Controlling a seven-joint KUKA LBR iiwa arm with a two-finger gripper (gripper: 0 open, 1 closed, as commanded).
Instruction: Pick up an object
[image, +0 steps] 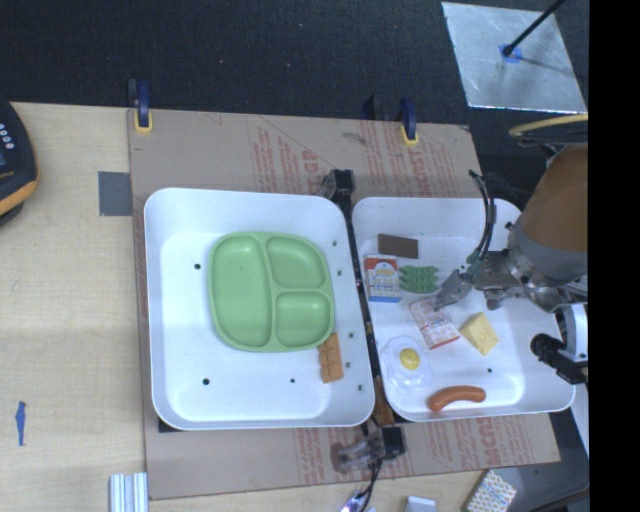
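- The arm is reaching in over the right bin, its bulk hiding that bin's far-right side; a thing lying under it could be getting knocked unseen.
- The left bin is carrying a green tray and an orange wafer; both are sitting well apart from the pincer, so likely not the target.
- The pincer is hovering just above the packet, near the green bag; nothing is showing between its tips, and I cannot tell whether it is spread or pressed together.
- The packet is lying flat and thin, so the tips may be sliding over it or scraping the bin floor.
- The cheese is sitting just beside the packet; a descent could be nudging it or pinching both.
- The carton, brown bar, egg and sausage are crowding the same bin, so a sideways push could be scattering them.
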